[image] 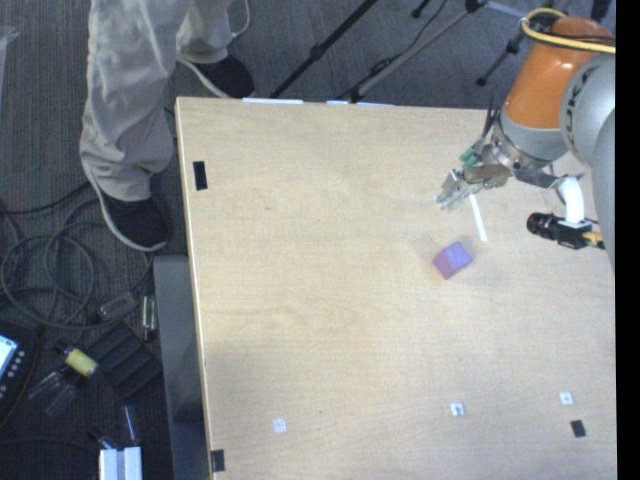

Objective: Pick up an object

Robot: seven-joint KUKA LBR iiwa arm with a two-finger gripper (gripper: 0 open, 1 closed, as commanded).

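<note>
A small purple block (452,260) lies on the light wooden bench top (330,298), right of centre. My gripper (463,192) hangs at the end of the grey arm with its orange band (550,83), which reaches in from the upper right. The gripper is above and behind the block, a short way apart from it, and nothing shows in its grasp. The view is too small and blurred to tell how the gripper stands.
A person's legs (140,78) stand by the bench's far left corner. Cables and tools (70,348) litter the floor on the left. A black tape mark (199,175) and small white markers (457,409) lie on the bench top. Tripod legs (420,18) stand behind.
</note>
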